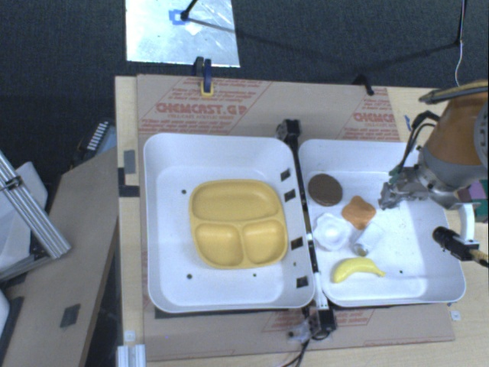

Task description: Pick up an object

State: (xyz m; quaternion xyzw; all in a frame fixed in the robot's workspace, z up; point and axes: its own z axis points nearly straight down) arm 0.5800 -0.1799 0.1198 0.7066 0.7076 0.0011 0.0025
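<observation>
Camera view is looking down at two shallow white bins sitting side by side on a bench covered with brown cardboard (pixel 252 105). We are seeing the left white bin (pixel 164 174) holding a yellow plastic plate with three sections (pixel 237 222), which is lying flat in the middle.

We are seeing the right white bin (pixel 428 277) holding several small things. A round dark brown disc (pixel 325 189) is lying near the top left of that bin. An orange square block (pixel 358 212) is sitting just to the right of it and a bit lower. A small white cup (pixel 330 231) is resting below the disc, and a clear little piece (pixel 367 239) is lying just beside the cup. A yellow toy banana (pixel 357 269) is lying near the bottom edge.

We are watching the grey arm with the orange band (pixel 458 140) reaching in from the right. Its gripper (pixel 390 195) is hanging over the right bin, near the orange block. It is holding nothing.
</observation>
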